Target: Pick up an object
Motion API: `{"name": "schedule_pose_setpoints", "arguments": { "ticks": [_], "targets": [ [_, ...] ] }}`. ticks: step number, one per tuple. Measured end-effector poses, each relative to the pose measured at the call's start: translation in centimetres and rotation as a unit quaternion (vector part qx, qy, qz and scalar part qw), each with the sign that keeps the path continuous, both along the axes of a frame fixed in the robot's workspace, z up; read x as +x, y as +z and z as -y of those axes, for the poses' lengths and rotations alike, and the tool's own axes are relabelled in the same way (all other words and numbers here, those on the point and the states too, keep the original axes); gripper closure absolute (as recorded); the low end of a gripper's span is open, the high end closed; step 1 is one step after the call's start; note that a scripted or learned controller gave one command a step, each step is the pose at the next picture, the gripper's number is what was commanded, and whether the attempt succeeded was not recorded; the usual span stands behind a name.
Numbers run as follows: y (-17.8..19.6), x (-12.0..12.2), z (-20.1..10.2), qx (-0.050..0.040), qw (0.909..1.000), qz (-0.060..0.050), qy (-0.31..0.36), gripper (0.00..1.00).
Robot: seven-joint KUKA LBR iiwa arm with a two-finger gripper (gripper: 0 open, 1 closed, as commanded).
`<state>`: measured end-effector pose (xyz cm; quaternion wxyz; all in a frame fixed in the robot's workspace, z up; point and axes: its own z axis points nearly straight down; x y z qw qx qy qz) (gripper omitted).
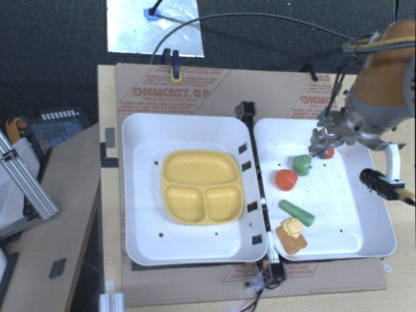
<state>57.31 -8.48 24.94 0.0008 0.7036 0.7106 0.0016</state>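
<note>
The right white bin (364,223) holds several small items. A small green block (301,164) lies near its middle, with a red round piece (286,179) just below and left of it. A green cylinder (296,212) lies lower down, and a yellow-and-orange piece (292,234) sits at the bin's front left corner. A small orange-red object (328,153) peeks out right beneath my gripper (320,147), which hangs low over the bin's upper middle, just right of the green block. The gripper body hides most of that object.
The left white bin (140,174) carries a yellow divided tray (201,186). A black clamp strip (255,174) runs between the bins. A black fitting (380,182) on the arm overhangs the right bin's right side. Cables arc over the back.
</note>
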Motion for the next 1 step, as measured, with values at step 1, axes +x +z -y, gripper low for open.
{"name": "schedule_pose_setpoints", "arguments": {
  "ticks": [1],
  "targets": [
    [-0.3,2.26,-5.42,0.0001,1.0,0.0,0.0,1.0]
  ]
}}
